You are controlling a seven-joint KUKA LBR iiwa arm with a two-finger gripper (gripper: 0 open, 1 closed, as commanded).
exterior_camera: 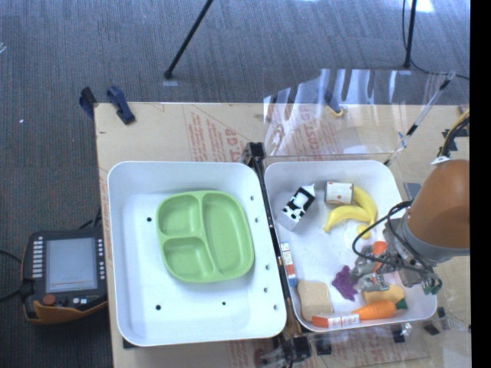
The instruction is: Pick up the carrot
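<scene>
Tabletop [184,133] of brown board, seen from above at a slant, carries two shallow white bins side by side. Largest of these, the left bin [130,313] holds a green plate [205,234] with three compartments, lying flat near its middle. Next, the right bin [383,171] holds a scatter of small things. From the right edge the robot arm [445,205] reaches in, its orange band broad and rounded above the grey wrist, with cables looped beneath it. The arm hangs over the right bin's lower right part.

Below the wrist the pincer [377,278] sits low over the bin's contents, just above the carrot; whether its fingers are open or closed cannot be told, as the wrist and cables hide them.

A yellow banana [351,213] curves in the upper middle of the right bin, touching a small cylindrical can [337,192] above it. Left of those lies a black and white box [298,205]. A tan slice of bread [314,297] rests near the lower left corner, with a purple toy [345,282] just beside it.

The carrot [376,311], orange and lying on its side, rests along the bin's front wall at the lower right, between the bread and the corner. A thin red and white strip [337,321] lies just beside its left end.
</scene>
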